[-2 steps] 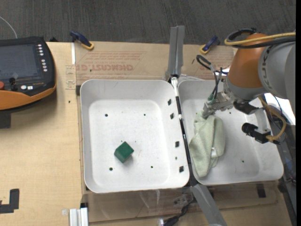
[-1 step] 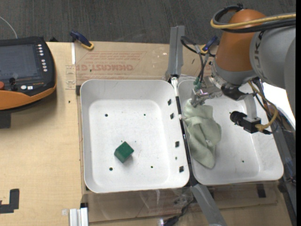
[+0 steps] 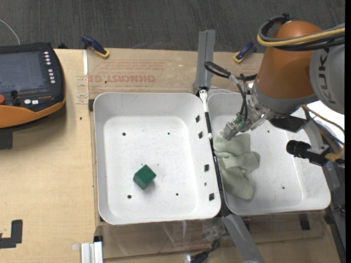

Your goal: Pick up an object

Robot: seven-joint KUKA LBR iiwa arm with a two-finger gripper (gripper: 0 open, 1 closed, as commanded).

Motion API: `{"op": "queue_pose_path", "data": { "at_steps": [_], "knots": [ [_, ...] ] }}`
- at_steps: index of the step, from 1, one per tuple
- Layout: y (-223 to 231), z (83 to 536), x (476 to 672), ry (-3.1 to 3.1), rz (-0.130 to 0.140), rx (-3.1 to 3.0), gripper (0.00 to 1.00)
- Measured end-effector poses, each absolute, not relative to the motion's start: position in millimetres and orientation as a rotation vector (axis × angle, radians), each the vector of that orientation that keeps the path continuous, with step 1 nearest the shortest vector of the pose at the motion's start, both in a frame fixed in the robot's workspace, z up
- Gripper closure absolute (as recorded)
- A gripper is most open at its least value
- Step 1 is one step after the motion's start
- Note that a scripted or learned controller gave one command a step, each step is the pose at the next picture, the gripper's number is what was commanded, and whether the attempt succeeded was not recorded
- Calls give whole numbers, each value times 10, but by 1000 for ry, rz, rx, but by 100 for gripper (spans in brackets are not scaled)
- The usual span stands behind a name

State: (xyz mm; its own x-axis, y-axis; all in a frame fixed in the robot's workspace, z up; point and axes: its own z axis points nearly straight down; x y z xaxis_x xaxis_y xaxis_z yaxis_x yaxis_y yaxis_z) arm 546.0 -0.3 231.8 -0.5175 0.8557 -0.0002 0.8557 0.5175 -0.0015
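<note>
Two shallow white plastic bins side by side on the desk. Left bin [image 3: 109, 147]: one small green cube [image 3: 145, 176], lower middle. Right bin [image 3: 307, 196]: one crumpled pale green cloth [image 3: 237, 163] against its left wall. Pincer [image 3: 235, 127] down at the cloth's upper edge; opening cannot be told.

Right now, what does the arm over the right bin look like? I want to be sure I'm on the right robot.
The arm is a grey KUKA with a large rounded orange band above the wrist and part of the maker's lettering showing on its grey shell. Yellow and black cables loop over the top of the orange section, and thinner black cables run down toward the small metallic gripper.
</note>
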Motion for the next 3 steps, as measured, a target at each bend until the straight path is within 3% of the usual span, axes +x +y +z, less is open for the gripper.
{"op": "queue_pose_path", "data": {
  "at_steps": [1,2,3],
  "knots": [
    [241,2655,5404,-3030,-1,-841,100],
    [-328,2711,5310,-3117,-1,-410,100],
    [-326,2150,5166,-3063,0,-700,100]
  ]
}}
